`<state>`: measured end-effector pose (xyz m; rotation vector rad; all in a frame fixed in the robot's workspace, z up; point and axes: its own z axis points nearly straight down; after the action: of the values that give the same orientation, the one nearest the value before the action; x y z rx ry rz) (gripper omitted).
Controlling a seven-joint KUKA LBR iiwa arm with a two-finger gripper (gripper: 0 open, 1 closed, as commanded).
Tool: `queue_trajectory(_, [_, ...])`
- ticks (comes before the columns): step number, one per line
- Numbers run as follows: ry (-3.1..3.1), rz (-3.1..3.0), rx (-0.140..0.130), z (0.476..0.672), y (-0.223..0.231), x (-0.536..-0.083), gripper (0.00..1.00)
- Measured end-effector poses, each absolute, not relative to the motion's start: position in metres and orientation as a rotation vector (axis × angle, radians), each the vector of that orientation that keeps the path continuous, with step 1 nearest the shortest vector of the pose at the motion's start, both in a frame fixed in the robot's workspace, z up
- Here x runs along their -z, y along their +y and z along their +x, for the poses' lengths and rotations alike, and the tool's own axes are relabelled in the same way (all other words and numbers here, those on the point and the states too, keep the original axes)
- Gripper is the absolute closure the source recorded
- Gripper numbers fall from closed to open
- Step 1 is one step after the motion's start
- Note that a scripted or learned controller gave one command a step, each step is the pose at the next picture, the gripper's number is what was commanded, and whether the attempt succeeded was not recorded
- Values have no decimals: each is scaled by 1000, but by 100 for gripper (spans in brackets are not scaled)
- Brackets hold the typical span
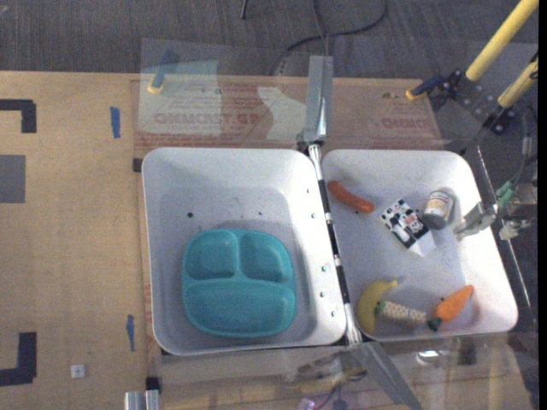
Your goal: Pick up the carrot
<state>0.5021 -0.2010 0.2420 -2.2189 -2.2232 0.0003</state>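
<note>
We've got the carrot [453,304] in the right bin's [487,186] near right corner, beside a banana [373,302]. A sausage [350,196], can [438,206] and patterned carton [405,222] sit farther back. The left bin [171,186] holds a teal tray [239,282]. Can't tell about the gripper [479,220].

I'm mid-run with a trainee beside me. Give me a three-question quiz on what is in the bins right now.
1. True or false: the teal divided plate lies in the same bin as the carrot.
2. Which item lies nearest the carrot? A) the banana B) the red sausage C) the small can
3. Fill in: the carrot lies near the ____ right corner of the right bin, as the camera sees it.

Key
1. False: the plate is in the left bin, the carrot in the right one.
2. A.
3. Lower.
</note>
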Motion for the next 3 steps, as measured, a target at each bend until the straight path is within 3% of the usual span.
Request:
queue_trajectory(1, [-2106, -2330, 0, 479, -216, -116, 0])
queue_trajectory(2, [-2550, -1848, 4, 481, -156, -88, 0])
queue_trajectory(3, [-2553, -1862, 5, 483, -160, -99, 100])
